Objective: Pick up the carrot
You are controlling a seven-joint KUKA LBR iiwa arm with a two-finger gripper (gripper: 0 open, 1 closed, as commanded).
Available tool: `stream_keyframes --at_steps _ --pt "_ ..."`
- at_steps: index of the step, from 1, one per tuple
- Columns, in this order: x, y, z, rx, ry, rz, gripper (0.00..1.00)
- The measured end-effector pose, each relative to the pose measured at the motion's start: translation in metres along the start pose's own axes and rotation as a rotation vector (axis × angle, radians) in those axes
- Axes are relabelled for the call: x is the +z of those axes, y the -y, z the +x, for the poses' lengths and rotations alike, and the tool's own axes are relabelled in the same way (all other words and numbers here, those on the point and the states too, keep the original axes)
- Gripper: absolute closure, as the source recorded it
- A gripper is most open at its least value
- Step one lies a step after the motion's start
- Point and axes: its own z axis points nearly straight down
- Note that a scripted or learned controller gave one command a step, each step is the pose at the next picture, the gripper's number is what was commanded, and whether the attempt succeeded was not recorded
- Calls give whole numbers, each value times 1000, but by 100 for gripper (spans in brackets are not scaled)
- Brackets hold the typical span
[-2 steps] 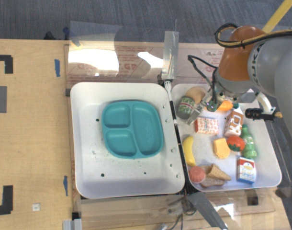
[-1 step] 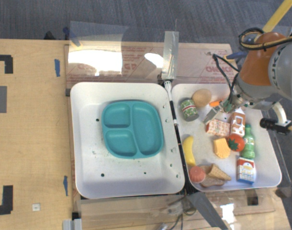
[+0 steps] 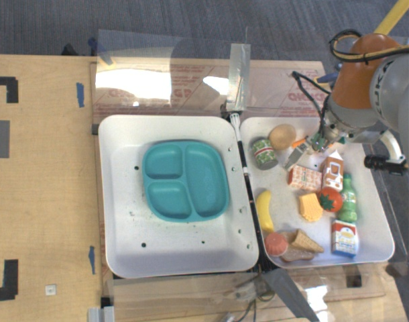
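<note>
Nearest, the right bin (image 3: 385, 247) holds one juice carton (image 3: 344, 238), one cone (image 3: 305, 241) and one banana (image 3: 263, 210). One teal tray (image 3: 186, 180) fills the left bin (image 3: 117, 200). Farther back, the carrot (image 3: 300, 142) lies beside the gripper (image 3: 318, 143); its opening I cannot tell.

The gripper (image 3: 316, 143) looks like dull grey metal below a glossy orange band (image 3: 355, 72) on the matt grey arm (image 3: 395, 92). Under it, the right bin (image 3: 382, 247) is smooth white plastic with a soft sheen, as is the left bin (image 3: 117, 200) well to its left, which holds a matt teal plastic divided tray (image 3: 186, 180). Just beside the pincer, the carrot (image 3: 299, 142) is a smooth orange sliver. Below it, the banana (image 3: 263, 209) shines like moulded plastic, and the milk carton (image 3: 334, 171) looks like printed card. Far to the left, the bench top (image 3: 37, 180) is matt, pale wood-like board.
</note>
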Motion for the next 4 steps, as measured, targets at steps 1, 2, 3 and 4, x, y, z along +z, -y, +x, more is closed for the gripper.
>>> stream_keyframes --at_steps 1,2,3,4 --pt "0 -2 3 -30 5 1 0" --pt "0 -4 5 -4 6 -1 0" --pt "3 94 18 -173 22 -37 0" --pt "1 32 -19 3 10 -28 0"
